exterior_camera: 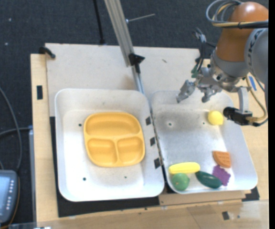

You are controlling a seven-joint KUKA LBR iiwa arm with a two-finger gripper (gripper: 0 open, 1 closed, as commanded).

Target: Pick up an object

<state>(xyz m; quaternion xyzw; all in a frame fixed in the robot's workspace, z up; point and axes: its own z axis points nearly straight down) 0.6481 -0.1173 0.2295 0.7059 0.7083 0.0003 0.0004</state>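
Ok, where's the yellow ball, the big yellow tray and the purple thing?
yellow ball (215, 118): camera view, on the middle of the ball.
yellow tray (113, 138): camera view, on the ridge between its compartments.
purple thing (222, 175): camera view, on its middle, near the right bin's bottom corner.

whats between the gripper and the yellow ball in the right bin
Nothing: in the camera view, only bare white bin floor separates the open gripper from the yellow ball.
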